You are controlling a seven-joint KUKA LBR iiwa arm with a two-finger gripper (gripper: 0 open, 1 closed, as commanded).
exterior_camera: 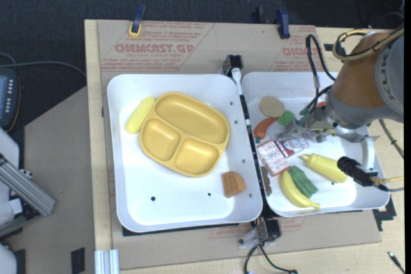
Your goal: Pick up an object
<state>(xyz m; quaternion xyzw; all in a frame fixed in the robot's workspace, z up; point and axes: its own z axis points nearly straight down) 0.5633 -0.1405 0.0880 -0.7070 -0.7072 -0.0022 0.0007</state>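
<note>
Pincer (300, 131) is low inside the right bin (369, 202), on the end of the grey-and-orange arm (363, 83) reaching in from the right. Can't tell whether it is apart or together, and nothing can be seen clamped in it.

Closest to it: red-and-white packets (279, 152), directly under and a bit nearer the front edge, right at its tip. Whether they touch, can't tell.

Just beside the pincer on the far-left side is a small green piece (284, 119), with a tan oval piece (271, 106) beyond that. A red piece (263, 128) lies left of the pincer, by the bin wall.

Toward the front of the bin from the pincer:
- yellow squeeze bottle (324, 167), lying down
- green pickle-like piece (302, 180), resting against a banana (295, 190)

Well to the pincer's left, in the left bin (128, 202):
- yellow divided tray (185, 133)
- corn cob (140, 113) at the tray's far-left edge
- brown waffle-like piece (234, 184), nearest the pincer of the three

Both bins sit on a board-covered worktop (192, 42).
</note>
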